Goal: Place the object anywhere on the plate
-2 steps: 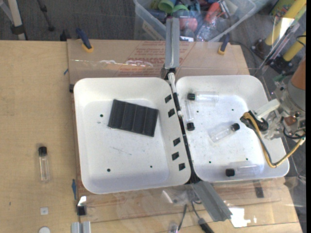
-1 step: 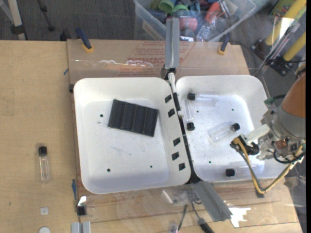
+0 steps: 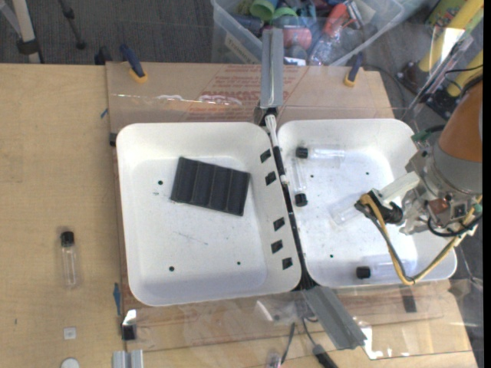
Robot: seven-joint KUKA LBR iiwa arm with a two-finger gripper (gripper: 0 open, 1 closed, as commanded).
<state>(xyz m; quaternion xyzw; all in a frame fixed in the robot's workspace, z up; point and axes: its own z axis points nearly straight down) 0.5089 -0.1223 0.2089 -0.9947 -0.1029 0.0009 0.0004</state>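
1. A pale wooden bench (image 3: 54, 144) is seen, on which a left bin (image 3: 138, 278) and a right bin (image 3: 399, 133), both shallow and white, are set side by side on a sheet of brown cardboard (image 3: 192, 90).
2. A dark ribbed plate (image 3: 210, 185) is laid flat and slightly askew in the rear half of the left bin.
3. Four clear vials with black caps are scattered in the right bin: a rear vial (image 3: 318, 154), a divider vial (image 3: 296, 184) lying along the inner wall, a middle vial (image 3: 343, 210) and a front vial (image 3: 367, 271). None is touching the plate.
4. The gripper (image 3: 422, 213) is held over the right bin's right side, near the middle vial but apart from it. Whether it is open or closed cannot be told, and nothing is seen held in it.
5. A spare vial (image 3: 67, 256) is left on the bench, well left of the bins.
6. A clear tub (image 3: 307, 10) of coloured toys is placed behind the bench on dark flooring.
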